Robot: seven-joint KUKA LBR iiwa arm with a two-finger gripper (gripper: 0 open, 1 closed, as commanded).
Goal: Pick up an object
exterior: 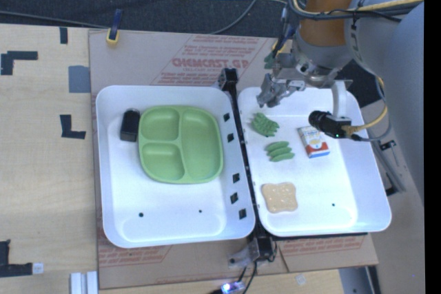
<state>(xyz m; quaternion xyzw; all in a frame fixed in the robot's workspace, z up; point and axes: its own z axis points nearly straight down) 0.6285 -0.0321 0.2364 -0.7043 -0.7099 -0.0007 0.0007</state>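
I see the gripper (270, 97) over the right bin (358, 213), just above the leafy green piece (264, 124); whether its fingers are apart or closed, I cannot tell.
The leafy piece lies diagonally. Nearby lie a pea pod (279, 150), a small carton (313, 141), and toast (279, 197). The left bin (117, 217) on the worktop (41, 175) holds a green divided plate (181, 144) and a black block (129, 125).

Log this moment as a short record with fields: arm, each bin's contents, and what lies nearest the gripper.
arm: reaches in from the right, gripper above the right bin's far left corner
left bin: green divided plate, black block at its left edge
right bin: leafy green item, green pea pod, small red and white carton, toast slice
nearest to gripper: leafy green item
held: nothing seen between the jaws
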